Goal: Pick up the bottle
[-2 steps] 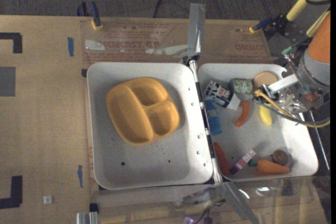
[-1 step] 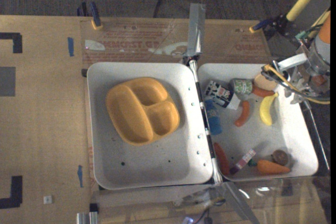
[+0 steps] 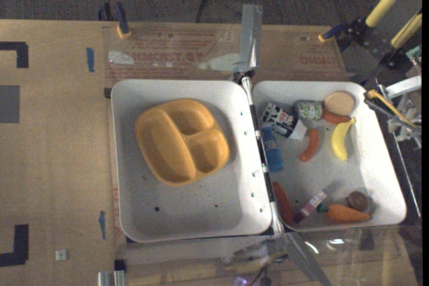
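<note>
A small bottle [image 3: 313, 201] with a pinkish body and a pale cap lies on its side near the front edge of the right bin [image 3: 375, 171]. It rests between a red sausage-shaped toy [image 3: 281, 203] on its left and an orange carrot [image 3: 347, 213] on its right. Nothing touches or covers the bottle from above.
The right bin also holds a black-and-white carton [image 3: 279, 118], a green can [image 3: 308, 110], a tan round piece [image 3: 340, 103], a banana [image 3: 342, 138], a red sausage [image 3: 310, 144], a blue packet [image 3: 271, 151] and a brown ball [image 3: 357, 199]. A yellow divided plate [image 3: 181, 140] sits in the left bin [image 3: 134, 211].
</note>
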`<state>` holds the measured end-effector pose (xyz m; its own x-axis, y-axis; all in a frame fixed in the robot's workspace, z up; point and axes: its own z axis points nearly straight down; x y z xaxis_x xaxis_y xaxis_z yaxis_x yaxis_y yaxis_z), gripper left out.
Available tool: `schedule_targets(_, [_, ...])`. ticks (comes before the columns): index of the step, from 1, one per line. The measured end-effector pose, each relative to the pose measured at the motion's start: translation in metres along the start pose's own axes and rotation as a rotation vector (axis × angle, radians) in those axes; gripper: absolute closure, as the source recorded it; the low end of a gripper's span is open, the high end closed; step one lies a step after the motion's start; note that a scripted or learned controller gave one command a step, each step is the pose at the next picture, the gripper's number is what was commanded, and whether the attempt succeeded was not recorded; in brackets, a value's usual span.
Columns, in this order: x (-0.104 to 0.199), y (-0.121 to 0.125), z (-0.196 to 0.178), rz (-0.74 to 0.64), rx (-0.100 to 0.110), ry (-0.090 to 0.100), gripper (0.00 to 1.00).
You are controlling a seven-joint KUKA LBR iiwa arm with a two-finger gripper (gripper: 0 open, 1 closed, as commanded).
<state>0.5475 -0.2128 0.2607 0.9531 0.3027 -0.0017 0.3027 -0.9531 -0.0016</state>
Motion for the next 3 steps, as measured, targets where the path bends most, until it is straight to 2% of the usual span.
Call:
schedule_targets(1, [-0.06, -0.009, 0.019, 0.052, 0.002, -0.001, 1.0])
schedule_targets(2, [-0.061, -0.008, -0.001, 0.106, -0.002, 0.001, 1.0])
schedule_targets(3, [-0.044, -0.003, -0.005, 0.105, -0.001, 0.0, 1.0])
